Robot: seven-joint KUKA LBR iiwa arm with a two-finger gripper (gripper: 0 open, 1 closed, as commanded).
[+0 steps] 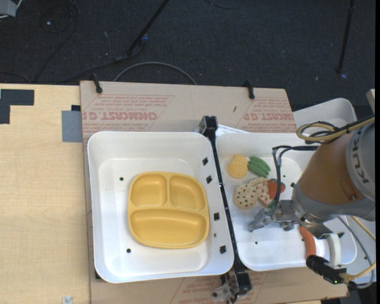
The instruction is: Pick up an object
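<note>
The corn [239, 166] lies in the right bin [266, 258] near its far wall, long axis roughly across the bin, green leaf [259, 166] pointing right. Just nearer sit a cookie [246, 196] and a small red piece [273, 187], touching. The gripper [261, 220] hovers low beside the cookie, jaws apart, holding nothing. The left bin [107, 163] holds a yellow tray [168, 209]. Both bins rest on cardboard [177, 109] over a wooden bench [31, 195]; dark floor with cables lies beyond.
</note>
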